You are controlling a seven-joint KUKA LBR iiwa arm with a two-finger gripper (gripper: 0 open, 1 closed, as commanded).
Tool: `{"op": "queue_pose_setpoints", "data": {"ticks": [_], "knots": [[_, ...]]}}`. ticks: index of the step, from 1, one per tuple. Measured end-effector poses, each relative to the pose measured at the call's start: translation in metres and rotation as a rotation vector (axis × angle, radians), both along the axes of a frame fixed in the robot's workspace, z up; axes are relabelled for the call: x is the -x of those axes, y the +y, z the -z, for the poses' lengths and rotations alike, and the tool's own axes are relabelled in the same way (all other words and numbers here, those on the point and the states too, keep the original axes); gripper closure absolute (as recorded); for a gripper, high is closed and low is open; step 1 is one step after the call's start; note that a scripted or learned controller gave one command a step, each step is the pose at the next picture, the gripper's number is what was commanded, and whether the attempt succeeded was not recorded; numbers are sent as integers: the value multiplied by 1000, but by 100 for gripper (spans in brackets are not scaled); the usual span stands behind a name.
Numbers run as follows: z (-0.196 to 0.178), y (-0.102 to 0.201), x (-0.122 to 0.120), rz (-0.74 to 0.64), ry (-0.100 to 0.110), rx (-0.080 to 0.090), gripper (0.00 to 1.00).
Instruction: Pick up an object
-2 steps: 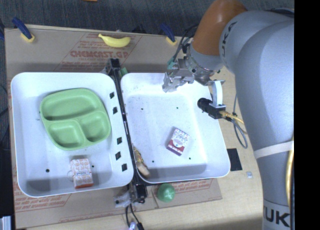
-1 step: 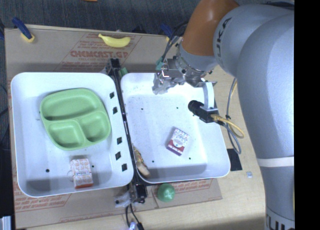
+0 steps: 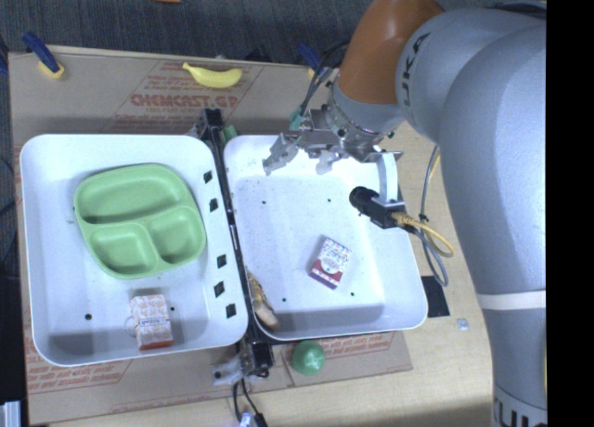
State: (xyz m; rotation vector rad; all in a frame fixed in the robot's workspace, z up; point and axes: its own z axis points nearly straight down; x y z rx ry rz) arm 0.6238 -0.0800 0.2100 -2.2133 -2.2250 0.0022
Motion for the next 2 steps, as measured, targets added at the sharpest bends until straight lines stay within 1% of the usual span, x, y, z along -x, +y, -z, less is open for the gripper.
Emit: {"op": "queue_pose_setpoints", "data": {"ticks": [1,2], "knots": [[-63,-52,-33,2,-4,2,0],[71,-12,-1,-1,4,0,0]]}}
